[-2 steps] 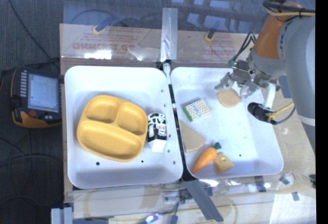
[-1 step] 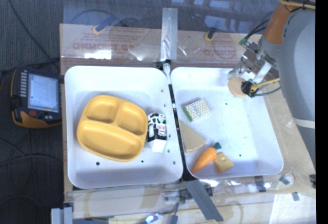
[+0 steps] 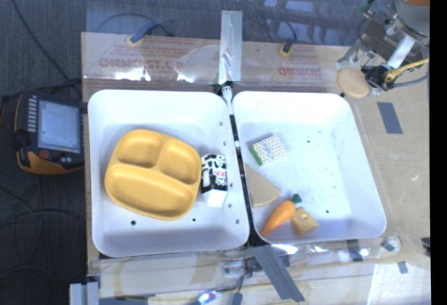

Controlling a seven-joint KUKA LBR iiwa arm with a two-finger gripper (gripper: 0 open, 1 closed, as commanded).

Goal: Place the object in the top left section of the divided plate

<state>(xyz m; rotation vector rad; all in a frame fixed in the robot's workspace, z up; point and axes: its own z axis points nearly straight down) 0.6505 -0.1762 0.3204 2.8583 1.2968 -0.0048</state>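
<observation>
cow-print carton point(image 3: 215, 176) touches divided plate point(image 3: 153, 173); carrot point(image 3: 278, 216) in right bin point(image 3: 349, 157)

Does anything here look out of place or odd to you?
One thing: the black-and-white carton lies in the left bin beside the yellow divided plate, not on it, against the bin's right wall. The carrot and other items in the right bin look loosely scattered, nothing spilled.

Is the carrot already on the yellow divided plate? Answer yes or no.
No: the carrot lies in the right bin, while the yellow divided plate sits in the left bin.
</observation>
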